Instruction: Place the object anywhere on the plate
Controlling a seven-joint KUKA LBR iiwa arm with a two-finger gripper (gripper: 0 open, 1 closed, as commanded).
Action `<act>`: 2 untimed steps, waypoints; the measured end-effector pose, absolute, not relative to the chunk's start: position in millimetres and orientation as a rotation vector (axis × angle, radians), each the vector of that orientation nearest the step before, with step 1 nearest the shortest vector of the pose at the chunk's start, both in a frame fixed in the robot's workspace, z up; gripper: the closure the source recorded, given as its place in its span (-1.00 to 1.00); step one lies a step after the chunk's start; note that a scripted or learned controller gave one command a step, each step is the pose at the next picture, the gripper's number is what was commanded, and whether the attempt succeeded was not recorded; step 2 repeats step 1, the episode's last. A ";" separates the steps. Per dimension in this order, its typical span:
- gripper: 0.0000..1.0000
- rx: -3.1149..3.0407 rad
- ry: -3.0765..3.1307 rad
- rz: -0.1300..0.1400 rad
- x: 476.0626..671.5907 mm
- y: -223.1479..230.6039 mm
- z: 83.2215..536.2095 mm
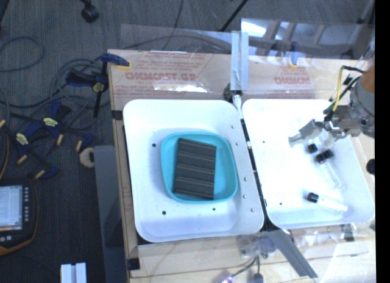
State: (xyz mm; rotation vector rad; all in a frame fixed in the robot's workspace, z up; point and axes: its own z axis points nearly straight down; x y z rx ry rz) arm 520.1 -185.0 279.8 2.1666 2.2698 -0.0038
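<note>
Dark ribbed block (195,167) lying on blue plate (226,175), left bin; end effector (321,136) over right bin, well apart, grip state indiscernible.

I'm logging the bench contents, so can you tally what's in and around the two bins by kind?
White bins: 2, left and right
Blue plate: 1
Dark ribbed block on the plate: 1
Gripper over the right bin: 1
Total: 5
</note>
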 end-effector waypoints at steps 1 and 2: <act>-1.00 2.431 1.982 -0.003 484.8 -221.6 387.7; -1.00 2.431 1.982 -0.003 484.8 -221.6 387.7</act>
